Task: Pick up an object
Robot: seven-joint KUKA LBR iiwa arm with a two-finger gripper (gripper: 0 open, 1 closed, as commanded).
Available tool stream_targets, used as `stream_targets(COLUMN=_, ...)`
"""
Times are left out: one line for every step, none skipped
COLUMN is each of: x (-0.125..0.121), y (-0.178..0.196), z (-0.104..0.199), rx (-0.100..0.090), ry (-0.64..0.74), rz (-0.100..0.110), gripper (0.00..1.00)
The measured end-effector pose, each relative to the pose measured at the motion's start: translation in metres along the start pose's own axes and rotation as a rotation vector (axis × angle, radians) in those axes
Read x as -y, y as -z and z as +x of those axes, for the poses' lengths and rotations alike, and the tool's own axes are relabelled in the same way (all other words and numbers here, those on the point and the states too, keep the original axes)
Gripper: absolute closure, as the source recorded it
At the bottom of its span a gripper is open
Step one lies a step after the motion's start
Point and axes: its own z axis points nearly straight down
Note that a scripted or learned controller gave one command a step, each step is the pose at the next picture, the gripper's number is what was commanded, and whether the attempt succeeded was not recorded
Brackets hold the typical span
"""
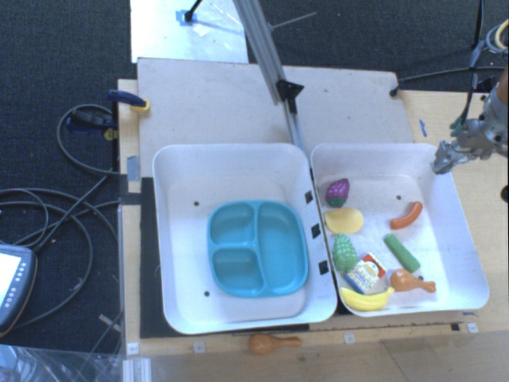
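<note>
The right bin [461,237] holds several toy foods: a purple grape bunch [338,189], a yellow lemon-like piece [343,220], a red sausage [406,215], a green cucumber [402,253], a green bumpy piece [344,252], a small printed carton [367,274], a banana [366,298] and an orange drumstick [410,282]. My gripper [445,159] hangs at the right edge of the view, above the bin's far right rim, apart from all the toys. Nothing shows between its tips.
The left bin [179,213] holds a blue divided tray [257,247]. A grey pole [266,46] slants down to the bins' shared wall. An orange toy [274,342] lies on the bench in front of the bins. Cables lie on the floor at left.
</note>
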Motion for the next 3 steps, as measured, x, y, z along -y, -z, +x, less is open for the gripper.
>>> stream_targets(x=0.004, y=0.009, z=0.048, rx=-0.004, ry=0.005, rz=0.005, gripper=1.00)
stream_targets(x=0.012, y=0.018, z=0.106, rx=-0.005, ry=0.006, rz=0.005, gripper=1.00)
stream_targets(x=0.017, y=0.012, z=0.167, rx=-0.005, ry=0.006, rz=0.006, gripper=1.00)
